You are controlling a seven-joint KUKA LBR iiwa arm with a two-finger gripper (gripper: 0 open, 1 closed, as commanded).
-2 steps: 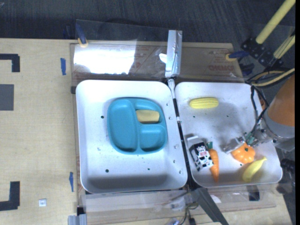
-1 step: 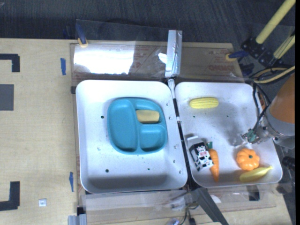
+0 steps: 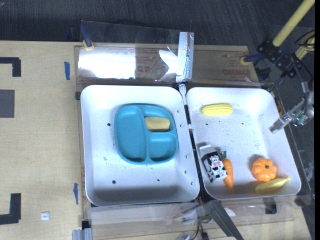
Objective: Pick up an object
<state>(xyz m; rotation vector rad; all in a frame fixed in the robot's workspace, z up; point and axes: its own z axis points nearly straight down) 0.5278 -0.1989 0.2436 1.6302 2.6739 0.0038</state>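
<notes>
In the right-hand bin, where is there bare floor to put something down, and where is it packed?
Bare floor runs through the middle of the right white bin, between the yellow corn cob at the back and the orange toy pumpkin in front. The front edge is crowded: black-and-white cow-print carton, orange carrot, pumpkin and yellow banana.

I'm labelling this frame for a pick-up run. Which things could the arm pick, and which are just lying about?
Could be picked:
corn cob
carrot
toy cow
pumpkin
banana
yellow block on the blue plate
The gripper is at the right bin's edge.

Lying about:
yellow pole
blue tape
</notes>
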